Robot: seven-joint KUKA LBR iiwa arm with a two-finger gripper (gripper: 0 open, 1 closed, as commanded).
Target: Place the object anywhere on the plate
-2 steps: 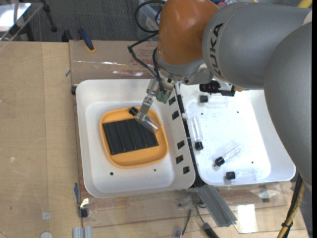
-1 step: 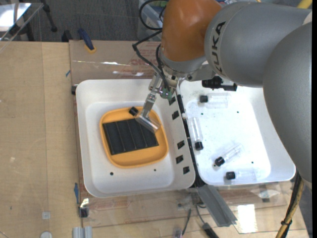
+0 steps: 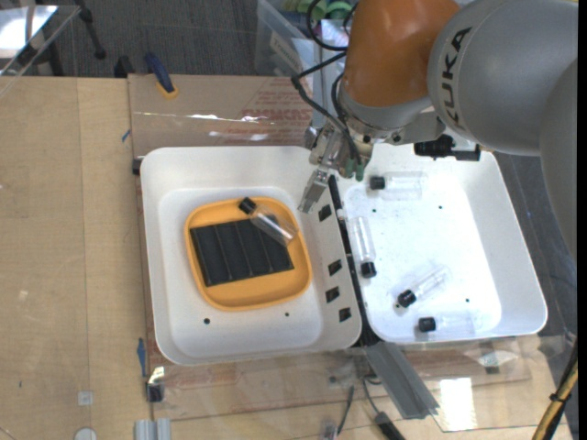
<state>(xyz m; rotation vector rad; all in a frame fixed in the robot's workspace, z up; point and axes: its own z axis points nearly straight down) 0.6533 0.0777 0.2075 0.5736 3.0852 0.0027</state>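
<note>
Wooden desk [image 3: 64, 246] w/ two white bins; orange plate [image 3: 206, 293] in left bin [image 3: 165, 200], clear tube [image 3: 268, 221] on it. Jaws [image 3: 316, 191] state unclear.

Two shallow white plastic bins sit side by side: the left bin [image 3: 174, 328] lies left of and below the claw [image 3: 321, 177], the right bin [image 3: 514, 273] to its right. One orange square plate [image 3: 206, 291] with a black ribbed centre sits lower left of the claw. Five clear plastic tubes with black caps: one [image 3: 268, 220] on the plate, four right of and below the claw [image 3: 396, 183] [image 3: 362, 244] [image 3: 420, 287] [image 3: 449, 324].
</note>
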